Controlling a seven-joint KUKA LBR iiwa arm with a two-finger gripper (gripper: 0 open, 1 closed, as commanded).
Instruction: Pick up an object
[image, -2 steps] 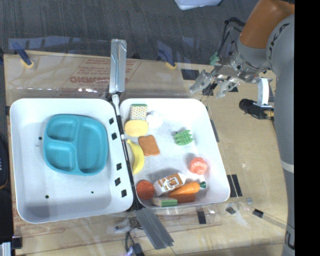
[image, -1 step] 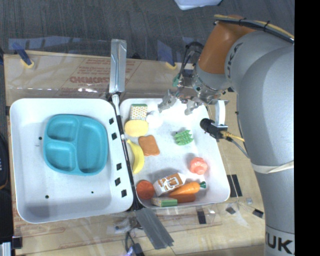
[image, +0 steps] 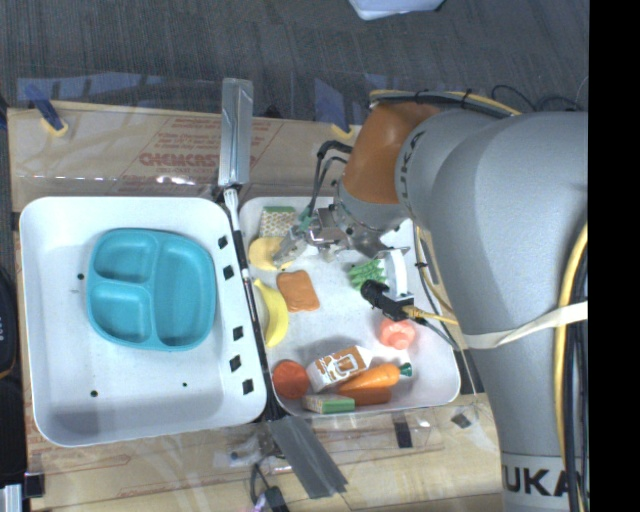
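Note:
The right bin (image: 340, 325) holds several toy foods. A brown bread slice (image: 298, 291) lies near its middle, with a banana (image: 272, 312) along the left wall and a yellow piece (image: 262, 252) above it. My gripper (image: 308, 236) hangs low over the bin's far left part, just right of the yellow piece and above the bread slice. Nothing shows in its grasp. A green leafy piece (image: 367, 270) and a pink fruit (image: 397, 333) lie to the right. At the near end sit a tomato (image: 290, 379), a small carton (image: 336, 367), a carrot (image: 372, 378) and a green block (image: 329, 404).
The left bin (image: 60, 380) carries a teal divided plate (image: 152, 288). A small printed box (image: 277, 217) sits in the right bin's far left corner. The bulky grey arm (image: 500, 220) covers the right bin's right side.

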